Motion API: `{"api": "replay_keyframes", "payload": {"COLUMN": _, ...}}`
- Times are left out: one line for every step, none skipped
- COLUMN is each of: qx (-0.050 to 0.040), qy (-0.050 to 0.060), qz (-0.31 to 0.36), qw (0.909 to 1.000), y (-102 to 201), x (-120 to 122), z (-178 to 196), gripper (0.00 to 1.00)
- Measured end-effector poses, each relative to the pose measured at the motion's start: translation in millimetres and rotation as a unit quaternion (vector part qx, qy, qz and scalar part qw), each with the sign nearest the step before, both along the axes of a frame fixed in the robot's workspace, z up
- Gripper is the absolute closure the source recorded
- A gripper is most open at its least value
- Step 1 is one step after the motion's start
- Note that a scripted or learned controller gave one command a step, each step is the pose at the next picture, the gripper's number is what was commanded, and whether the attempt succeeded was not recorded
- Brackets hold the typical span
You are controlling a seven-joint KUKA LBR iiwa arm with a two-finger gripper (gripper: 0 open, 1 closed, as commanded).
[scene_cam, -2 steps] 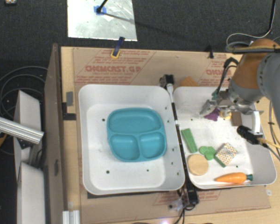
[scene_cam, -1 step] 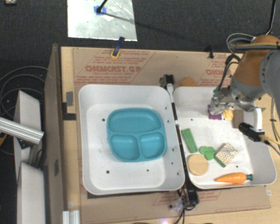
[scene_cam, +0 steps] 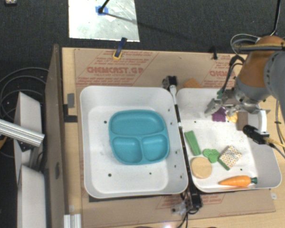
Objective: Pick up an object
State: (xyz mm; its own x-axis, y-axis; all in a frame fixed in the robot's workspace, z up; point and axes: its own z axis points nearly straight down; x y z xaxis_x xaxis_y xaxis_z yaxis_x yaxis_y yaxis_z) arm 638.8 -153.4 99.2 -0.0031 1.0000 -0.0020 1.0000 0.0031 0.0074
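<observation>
My gripper [scene_cam: 221, 106] hangs over the back of the right bin [scene_cam: 270, 167], directly above a small purple object [scene_cam: 219, 116] that touches or sits just under its tip. A small yellow piece [scene_cam: 233, 119] lies just right of the purple one. Further forward in the same bin lie a green bar [scene_cam: 192, 142], a green leafy toy [scene_cam: 210, 154], a tan round disc [scene_cam: 201, 167], a patterned box [scene_cam: 231, 156] and an orange carrot [scene_cam: 236, 180]. From this view I cannot tell whether the purple object is gripped.
The left bin [scene_cam: 97, 175] holds a teal divided plate [scene_cam: 138, 136]. An orange scrap [scene_cam: 192, 83] lies on the cardboard behind the right bin. The arm's wrist [scene_cam: 259, 77] and a black fitting [scene_cam: 253, 132] overhang the right bin's right side.
</observation>
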Motion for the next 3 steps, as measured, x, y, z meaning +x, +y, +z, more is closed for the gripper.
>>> {"api": "replay_keyframes", "payload": {"qx": -0.0001, "qy": -0.002, "qz": 0.000, "qw": 1.0000, "y": 0.0, "x": 1.0, "z": 11.1, "gripper": 1.00}}
{"api": "replay_keyframes", "payload": {"qx": -0.0002, "qy": -0.001, "qz": 0.001, "qw": 1.0000, "y": -0.1, "x": 1.0, "z": 11.0, "gripper": 0.00}}
{"api": "replay_keyframes", "payload": {"qx": -0.0002, "qy": -0.003, "qz": 0.001, "qw": 1.0000, "y": 0.0, "x": 2.0, "z": 22.2, "gripper": 1.00}}
